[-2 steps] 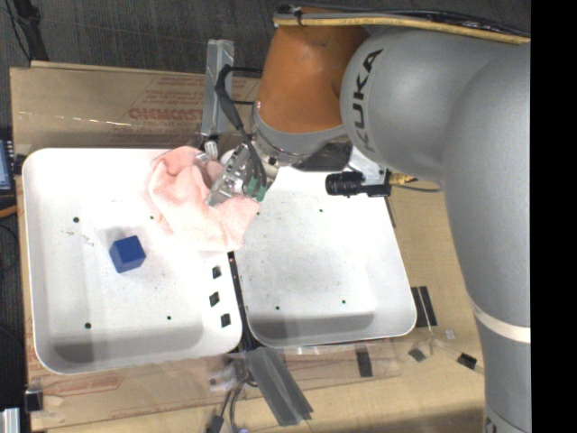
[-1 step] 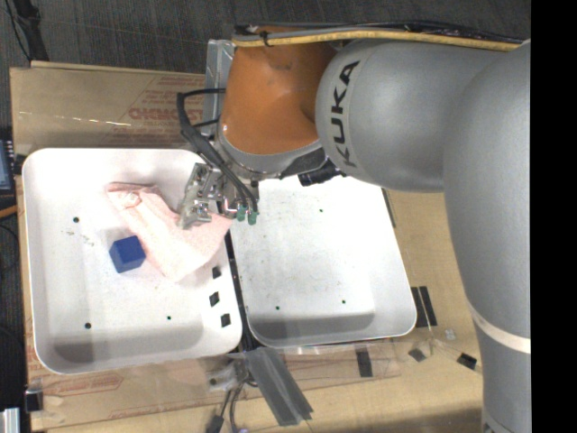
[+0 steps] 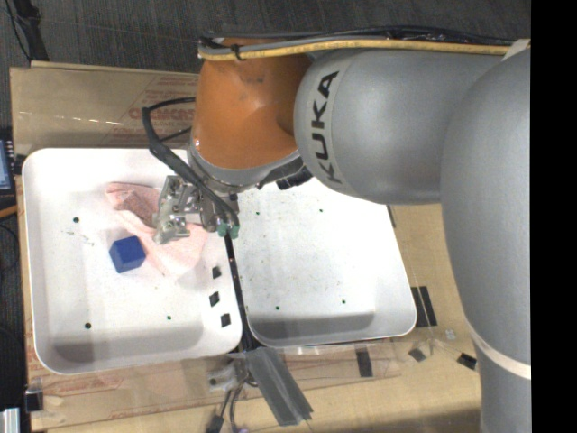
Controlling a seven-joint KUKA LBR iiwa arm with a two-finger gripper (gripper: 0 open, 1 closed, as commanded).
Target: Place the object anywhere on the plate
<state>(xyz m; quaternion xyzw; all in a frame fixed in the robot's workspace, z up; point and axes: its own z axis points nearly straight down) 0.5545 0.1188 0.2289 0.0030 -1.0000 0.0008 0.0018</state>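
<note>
Bins sit side by side on the bench, and the action is all in the left bin [image 3: 54,242]. A pink plate [image 3: 176,246], pale and irregular in outline, lies toward that bin's right side, and a small blue cube [image 3: 127,253] rests just at the plate's left edge, touching or slightly overlapping it; I cannot tell which. The gripper [image 3: 173,224] hangs over the plate, to the right of the cube and apart from it. From where I stand the metal fingers are too tangled with the wrist hardware to read, so I cannot tell how they are set, and nothing shows between them.

If the step in hand is the pick, the arm should shift left until the cube is centred under the tool, come straight down, and close squarely on two flat faces, not across a corner. The cube is light and will slide if nudged, so a slow descent matters. After that the carry is tiny: a short hop right onto the plate's middle.
</note>
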